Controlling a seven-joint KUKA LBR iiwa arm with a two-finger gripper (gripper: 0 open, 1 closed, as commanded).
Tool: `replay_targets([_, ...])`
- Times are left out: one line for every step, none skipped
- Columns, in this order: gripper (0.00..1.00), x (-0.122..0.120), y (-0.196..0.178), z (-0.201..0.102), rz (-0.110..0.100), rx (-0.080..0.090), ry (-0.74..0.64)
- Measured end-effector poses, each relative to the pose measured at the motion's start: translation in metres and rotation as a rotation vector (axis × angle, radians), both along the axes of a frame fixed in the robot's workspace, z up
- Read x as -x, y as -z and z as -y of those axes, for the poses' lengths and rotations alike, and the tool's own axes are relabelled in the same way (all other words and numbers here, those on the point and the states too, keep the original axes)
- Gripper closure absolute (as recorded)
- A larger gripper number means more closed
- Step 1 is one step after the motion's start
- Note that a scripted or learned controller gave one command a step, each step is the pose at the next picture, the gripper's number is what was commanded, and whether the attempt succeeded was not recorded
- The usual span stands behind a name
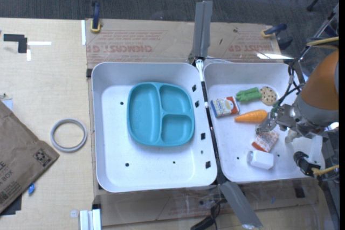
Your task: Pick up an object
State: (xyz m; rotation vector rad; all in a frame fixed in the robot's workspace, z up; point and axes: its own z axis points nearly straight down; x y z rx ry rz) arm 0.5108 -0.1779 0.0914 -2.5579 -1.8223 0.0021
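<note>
In the right bin point(237, 169) lie several small items: a little carton point(223, 106), a green toy point(247, 95), a round cookie point(267, 95), an orange carrot point(251, 116), a red and white packet point(266, 140) and a white block point(261, 159). My gripper point(264, 127) hangs low at the right side of this bin, right of the carrot's tip and just above the packet. Its fingers look close together, and I see nothing between them. The arm's orange band point(322, 89) rises behind it.
The left bin point(108, 116) holds a teal divided plate point(160, 113). A tape ring point(68, 134) and a cardboard box point(19, 156) lie on the bench at the left. A grey divider post point(202, 29) stands between the bins at the back.
</note>
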Motion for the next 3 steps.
replay_targets([1.0, 0.0, -0.008, 0.0, -0.002, -0.001, 0.002])
replay_targets([1.0, -0.062, -0.019, -0.034, 0.001, 0.0, -0.313])
replay_targets([1.0, -0.097, -0.1, -0.13, 0.0, 0.001, -0.256])
